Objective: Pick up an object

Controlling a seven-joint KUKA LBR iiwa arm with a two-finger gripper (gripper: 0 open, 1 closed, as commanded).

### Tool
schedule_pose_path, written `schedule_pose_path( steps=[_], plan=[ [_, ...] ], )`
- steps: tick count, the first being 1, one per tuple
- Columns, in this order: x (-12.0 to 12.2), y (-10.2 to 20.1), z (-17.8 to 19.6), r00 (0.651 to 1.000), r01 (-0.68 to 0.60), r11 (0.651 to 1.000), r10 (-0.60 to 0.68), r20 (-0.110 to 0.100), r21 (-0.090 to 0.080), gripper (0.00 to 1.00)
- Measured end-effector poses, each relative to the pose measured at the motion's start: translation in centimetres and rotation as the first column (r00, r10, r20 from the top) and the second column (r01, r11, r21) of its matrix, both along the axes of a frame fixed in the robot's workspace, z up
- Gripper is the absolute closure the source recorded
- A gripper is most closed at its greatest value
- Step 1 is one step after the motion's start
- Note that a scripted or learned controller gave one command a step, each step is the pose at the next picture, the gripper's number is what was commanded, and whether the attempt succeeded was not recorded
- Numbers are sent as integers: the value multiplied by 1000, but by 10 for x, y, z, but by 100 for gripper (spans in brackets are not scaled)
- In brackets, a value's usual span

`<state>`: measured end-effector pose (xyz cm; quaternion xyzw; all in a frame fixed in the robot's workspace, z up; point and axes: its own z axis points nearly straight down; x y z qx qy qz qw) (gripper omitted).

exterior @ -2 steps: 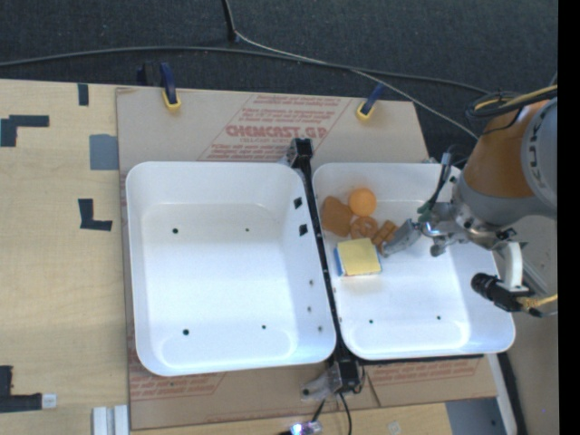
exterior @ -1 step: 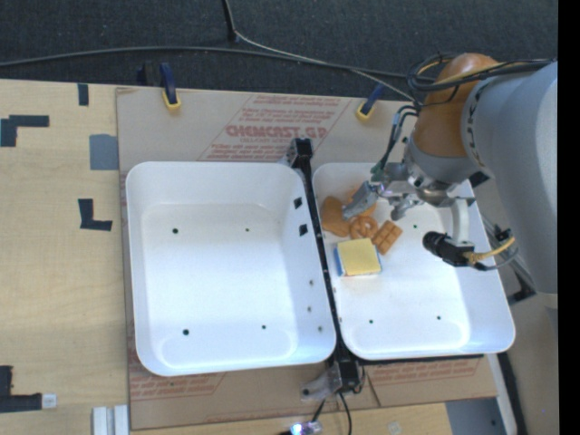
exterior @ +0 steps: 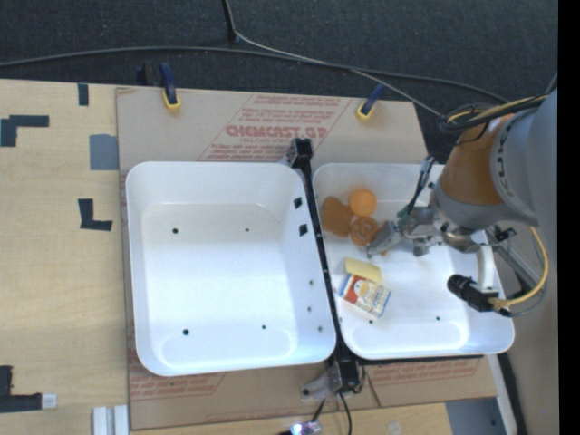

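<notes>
Start at the left bin [exterior: 217,261], which needs nothing from you; your work is in the right bin [exterior: 453,329], across the black divider [exterior: 313,234]. There a brown rounded piece [exterior: 336,215], an orange ball [exterior: 362,201] and another brown lump [exterior: 364,231] huddle together near the bin's upper left, the lump the likeliest pick, and below them lie a pale yellow block [exterior: 363,268] and a small printed packet [exterior: 366,295], touching each other. The gripper [exterior: 385,239] sits low just beside the brown lump, its tip at the lump's right edge; you cannot tell whether it is spread or clenched, and nothing shows held in it. To do this well, centre on one item, keep off its neighbours, and lift straight up. The lump looks smooth, rounded and likely to roll.
</notes>
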<state>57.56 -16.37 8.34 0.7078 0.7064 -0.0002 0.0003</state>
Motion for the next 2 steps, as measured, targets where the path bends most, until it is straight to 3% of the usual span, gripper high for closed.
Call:
schedule_pose_path(
  steps=[1, 2],
  plan=[
    [57, 71, 2, 1000, -9, 1000, 9, 4, -1, 0],
    [55, 69, 12, 1000, -7, 1000, 7, 1, 0, 100]
  ],
)
